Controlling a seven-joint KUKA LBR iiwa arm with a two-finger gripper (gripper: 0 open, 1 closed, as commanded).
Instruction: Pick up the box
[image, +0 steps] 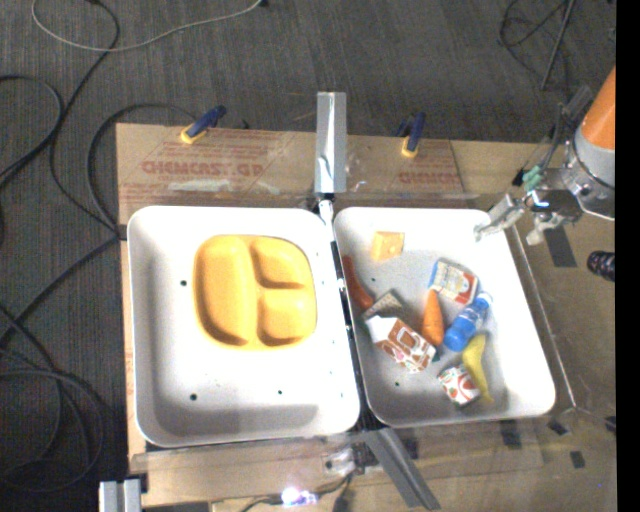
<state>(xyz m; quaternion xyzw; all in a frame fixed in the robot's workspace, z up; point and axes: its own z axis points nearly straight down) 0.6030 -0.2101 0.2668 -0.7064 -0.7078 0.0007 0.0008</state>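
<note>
1. The box (404, 345), a small white and red carton, lies untouched in the right bin (520, 300), just left of the carrot (432, 318).
2. The gripper (510, 215) hangs over that bin's upper right rim; whether it is gripping anything is unclear. Reach and grasp are left.

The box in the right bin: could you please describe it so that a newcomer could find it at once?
Start at the right bin, the one without the yellow tray. Near its middle, left of the upright carrot, the box lies tilted. It is white with red-brown print and has an open flap, whereas the blue bottle and banana nearby are rounded and plain.
</note>
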